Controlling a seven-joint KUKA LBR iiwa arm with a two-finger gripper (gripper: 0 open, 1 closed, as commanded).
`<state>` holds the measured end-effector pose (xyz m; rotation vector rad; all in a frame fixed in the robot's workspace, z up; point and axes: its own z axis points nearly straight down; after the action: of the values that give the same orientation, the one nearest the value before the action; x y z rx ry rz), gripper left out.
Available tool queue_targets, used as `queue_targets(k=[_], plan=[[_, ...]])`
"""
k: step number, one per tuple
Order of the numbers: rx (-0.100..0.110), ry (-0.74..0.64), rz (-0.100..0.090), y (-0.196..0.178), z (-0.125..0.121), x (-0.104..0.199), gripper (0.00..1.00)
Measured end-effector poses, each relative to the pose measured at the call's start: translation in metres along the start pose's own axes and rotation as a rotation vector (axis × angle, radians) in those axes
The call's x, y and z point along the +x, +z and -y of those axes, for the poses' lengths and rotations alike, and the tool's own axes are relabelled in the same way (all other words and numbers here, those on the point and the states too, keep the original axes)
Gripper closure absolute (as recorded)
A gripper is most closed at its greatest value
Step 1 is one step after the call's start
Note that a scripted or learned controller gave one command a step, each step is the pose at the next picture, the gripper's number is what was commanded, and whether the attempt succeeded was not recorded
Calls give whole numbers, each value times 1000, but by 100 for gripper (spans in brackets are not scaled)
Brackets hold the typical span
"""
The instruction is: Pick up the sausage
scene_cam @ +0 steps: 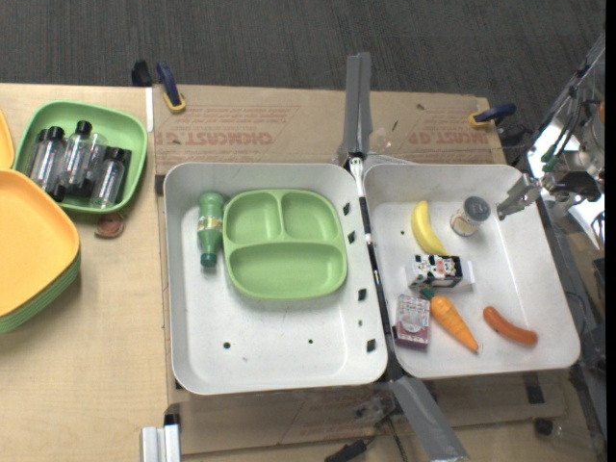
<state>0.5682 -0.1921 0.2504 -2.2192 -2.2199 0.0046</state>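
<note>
Hovering at the right bin's (568, 258) upper right rim, the hand (510, 207) holds nothing visible, grip state unclear; sausage (509, 324) lies untouched near the bin's lower right corner, beside the carrot (453, 321), so approach and descent remain.

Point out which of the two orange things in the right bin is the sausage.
The sausage is the smooth, rounded one nearest the bin's right wall. The carrot, left of it, tapers to a point.
</note>
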Motion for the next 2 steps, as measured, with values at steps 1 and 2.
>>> queue_targets(k=[1,2], plan=[[1,25,0,54,91,110,0],[-9,64,1,156,89,83,0]])
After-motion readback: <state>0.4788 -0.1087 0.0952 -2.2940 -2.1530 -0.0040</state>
